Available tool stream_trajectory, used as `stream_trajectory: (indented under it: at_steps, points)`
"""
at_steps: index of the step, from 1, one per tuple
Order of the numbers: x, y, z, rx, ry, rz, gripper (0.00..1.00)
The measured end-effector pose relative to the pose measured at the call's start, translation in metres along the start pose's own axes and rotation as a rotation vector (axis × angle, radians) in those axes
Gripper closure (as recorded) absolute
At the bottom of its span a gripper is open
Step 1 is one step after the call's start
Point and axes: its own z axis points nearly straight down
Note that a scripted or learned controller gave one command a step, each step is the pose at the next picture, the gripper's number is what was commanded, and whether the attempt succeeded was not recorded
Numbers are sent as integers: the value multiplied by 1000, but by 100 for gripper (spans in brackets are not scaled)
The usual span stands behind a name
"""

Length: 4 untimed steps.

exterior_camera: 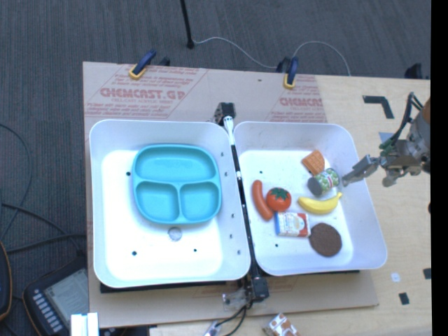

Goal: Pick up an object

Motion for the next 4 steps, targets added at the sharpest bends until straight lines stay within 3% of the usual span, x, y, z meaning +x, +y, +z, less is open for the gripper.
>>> stream_trajectory:
  at_steps: [1,2,3,4]
  points:
    - [-1,20,154,-12,12,-7,0]
    - [25,-27,169,-13,-6,0,0]
    - [24,-26,158,-14,-8,2,100]
    - [24,-27,158,-14,-7,2,0]
